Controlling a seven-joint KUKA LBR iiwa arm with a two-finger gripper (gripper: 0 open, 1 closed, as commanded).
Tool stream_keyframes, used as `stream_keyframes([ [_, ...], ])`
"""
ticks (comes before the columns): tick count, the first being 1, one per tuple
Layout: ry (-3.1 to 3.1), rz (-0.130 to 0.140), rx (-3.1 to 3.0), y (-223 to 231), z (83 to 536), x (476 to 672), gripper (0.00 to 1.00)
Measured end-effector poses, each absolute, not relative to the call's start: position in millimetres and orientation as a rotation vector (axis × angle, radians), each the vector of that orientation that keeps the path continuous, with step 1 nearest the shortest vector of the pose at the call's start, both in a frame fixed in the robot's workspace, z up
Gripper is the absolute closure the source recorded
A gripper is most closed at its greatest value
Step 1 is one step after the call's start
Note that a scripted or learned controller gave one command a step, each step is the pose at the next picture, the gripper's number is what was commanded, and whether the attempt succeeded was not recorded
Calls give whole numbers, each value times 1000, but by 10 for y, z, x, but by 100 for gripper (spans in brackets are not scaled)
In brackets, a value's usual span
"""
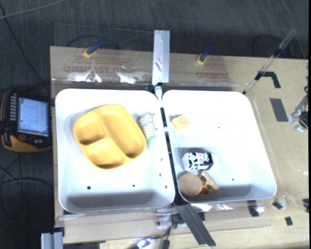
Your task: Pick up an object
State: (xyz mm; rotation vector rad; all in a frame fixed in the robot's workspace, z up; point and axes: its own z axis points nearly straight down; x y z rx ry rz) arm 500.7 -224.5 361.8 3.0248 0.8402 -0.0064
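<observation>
Dark carpet is lying all around a wooden bench, and a handheld control screen is sitting on the floor off the bench's left side. Two white bins are resting side by side on the bench, their inner walls touching along the middle. An upright metal strip is standing behind the seam, with a small clamp on either side of it: one on the left and one on the right.

I am looking down at the things I could be picking. In the left bin a yellow divided tray is lying tilted across the middle, taking up much of the floor. A small packet with a green edge is lying just beside the tray's right rim, close to the bin's inner wall.

In the right bin a pale yellow piece is lying near the back left corner, well apart from the rest. Three things are crowding the front left corner: a black and white object, a round brown object just in front of it, and a reddish wrapper touching the brown one on its right.

How my jaws are standing, spread or pressed together, I cannot tell, and I am seeing nothing pinched between them.
</observation>
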Motion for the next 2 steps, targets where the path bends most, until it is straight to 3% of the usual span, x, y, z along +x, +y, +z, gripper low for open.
stream_keyframes([
  [1,1138,-6,2926,-2243,4057,4943,100],
  [2,1298,-7,2863,-1469,3411,4919,100],
])
